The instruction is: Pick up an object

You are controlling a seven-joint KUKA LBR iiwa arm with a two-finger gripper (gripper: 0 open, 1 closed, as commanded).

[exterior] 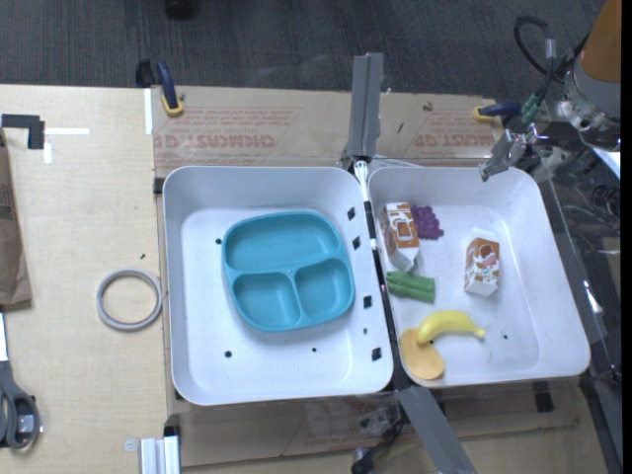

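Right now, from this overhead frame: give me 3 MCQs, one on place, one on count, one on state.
1. Where does the blue tray lie?
A. left bin
B. right bin
C. on the bench

2. How many small cartons lie in the right bin?
A. one
B. two
C. four

3. Where is the gripper?
A. pressing on the banana
B. above the right bin's far corner, away from the items
C. inside the tray

Answers:
1 A, it lies on the left bin floor.
2 B, one carton and another.
3 B, the banana lies apart from it.

Open floor beside carton [483, 266] (right bin [553, 294])
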